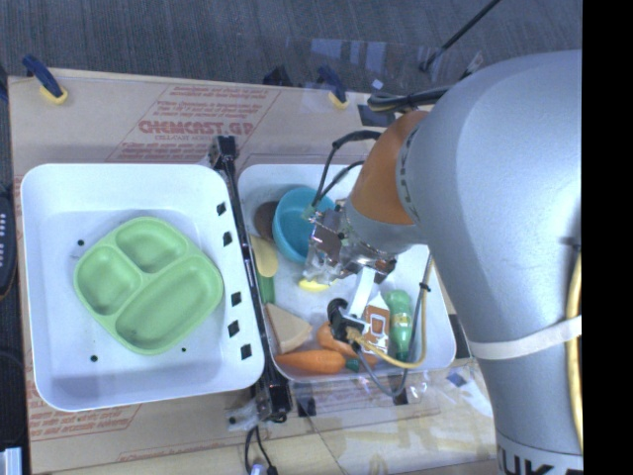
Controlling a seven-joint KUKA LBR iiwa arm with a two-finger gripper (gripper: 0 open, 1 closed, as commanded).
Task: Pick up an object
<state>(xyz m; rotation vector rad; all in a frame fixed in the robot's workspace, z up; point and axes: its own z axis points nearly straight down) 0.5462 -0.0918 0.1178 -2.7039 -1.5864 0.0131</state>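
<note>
The arm [495,216] hides the right bin's [435,349] right side. The hand [331,260] is blurred, its grip unreadable. The blue bowl [292,221] is partly covered.

Just below the gripper [324,261] lies a small yellow piece [314,285], flat on the bin floor. To its upper left stands a blue bowl [293,221], open side up. Further below lie an orange carrot [310,361] on its side and a tan wedge [286,327]. To the lower right stands a green bottle-like object [400,317].
</note>
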